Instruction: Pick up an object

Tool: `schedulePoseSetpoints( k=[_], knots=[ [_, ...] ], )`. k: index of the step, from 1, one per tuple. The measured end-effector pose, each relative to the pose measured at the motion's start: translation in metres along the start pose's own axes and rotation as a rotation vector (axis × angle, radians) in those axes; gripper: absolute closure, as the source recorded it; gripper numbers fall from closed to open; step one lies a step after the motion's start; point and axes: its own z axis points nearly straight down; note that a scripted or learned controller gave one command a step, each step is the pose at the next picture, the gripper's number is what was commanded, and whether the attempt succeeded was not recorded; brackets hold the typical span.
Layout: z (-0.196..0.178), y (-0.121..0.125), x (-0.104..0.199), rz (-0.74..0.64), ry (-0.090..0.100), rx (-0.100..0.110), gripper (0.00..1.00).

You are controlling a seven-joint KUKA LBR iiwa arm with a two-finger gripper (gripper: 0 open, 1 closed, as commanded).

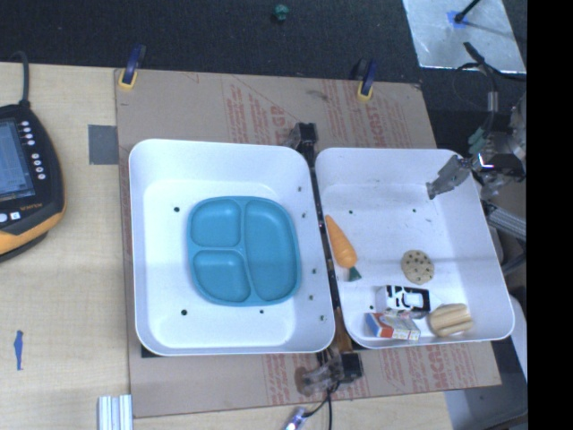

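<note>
Four small objects lie in the right bin [466,240]: a toy carrot [340,243] against its left wall, long axis running up-down, green tip toward the near edge; a cookie [416,265]; a small carton [400,312]; a bread roll [449,320]. The jaws [445,180] hover over the bin's far right corner, well apart from them; whether they are released or clenched, I cannot tell.

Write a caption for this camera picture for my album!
End effector at the right bin's far corner; carrot, cookie, bread roll wait; blue plate in left bin.
</note>
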Motion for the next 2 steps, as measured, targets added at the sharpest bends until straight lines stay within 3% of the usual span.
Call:
schedulePoseSetpoints(
  k=[1,2],
  knots=[
    [0.13,-0.052,-0.001,-0.001,0.0,0.001,0.0],
    [0.194,-0.024,0.0,-0.001,-0.002,-0.002,0.0]
  ],
)
